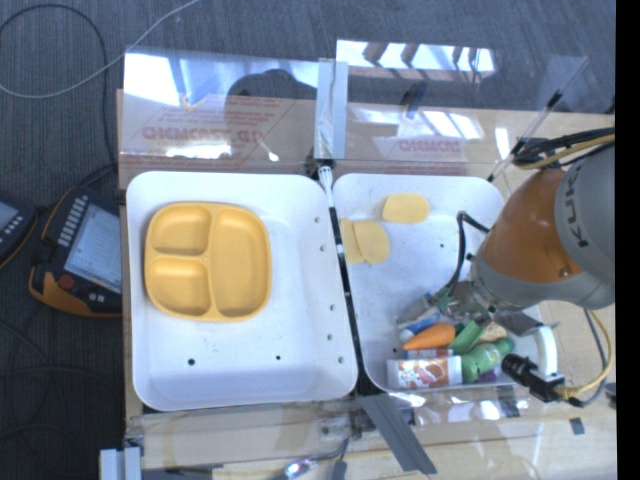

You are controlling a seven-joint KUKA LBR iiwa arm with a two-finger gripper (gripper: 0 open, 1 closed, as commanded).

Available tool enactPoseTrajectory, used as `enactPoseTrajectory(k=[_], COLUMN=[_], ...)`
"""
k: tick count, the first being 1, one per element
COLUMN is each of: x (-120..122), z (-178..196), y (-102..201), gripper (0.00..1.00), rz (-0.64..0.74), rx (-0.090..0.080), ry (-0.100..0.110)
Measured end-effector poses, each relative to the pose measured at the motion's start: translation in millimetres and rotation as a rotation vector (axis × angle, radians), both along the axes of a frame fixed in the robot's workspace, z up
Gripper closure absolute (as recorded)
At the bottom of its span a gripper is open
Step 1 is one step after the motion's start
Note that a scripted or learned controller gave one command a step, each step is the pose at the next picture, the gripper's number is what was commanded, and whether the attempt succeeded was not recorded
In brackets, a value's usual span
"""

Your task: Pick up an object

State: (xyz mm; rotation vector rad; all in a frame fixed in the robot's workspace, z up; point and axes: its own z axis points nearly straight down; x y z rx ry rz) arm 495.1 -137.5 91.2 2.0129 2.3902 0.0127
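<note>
Broadly, two white bins sit side by side on the bench: the left bin (160, 368) and the right bin (440, 183). From the right edge the grey arm (540, 248), with its orange band, reaches down over the near right corner of the right bin. Next in size, a yellow divided plate (208, 260) lies flat in the left bin, toward its far left side. In the right bin two pale yellow flat pieces (385, 226) lie near the far left part, well apart from the arm. The gripper (462, 308) hangs just above a heap of small things in the near corner; its state cannot be made out. That heap includes a white tube (425, 371), an orange carrot (432, 337) and a green piece (482, 358).
</note>
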Motion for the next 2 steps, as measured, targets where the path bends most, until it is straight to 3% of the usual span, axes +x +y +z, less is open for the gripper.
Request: enactPoseTrajectory(k=[1, 2], x=[1.3, 60.3], z=[9.3, 91.9], y=[1.9, 61.0], gripper=[1.00, 1.00], rz=[0.002, -0.094], rx=[0.004, 0.004], ry=[0.000, 0.020])
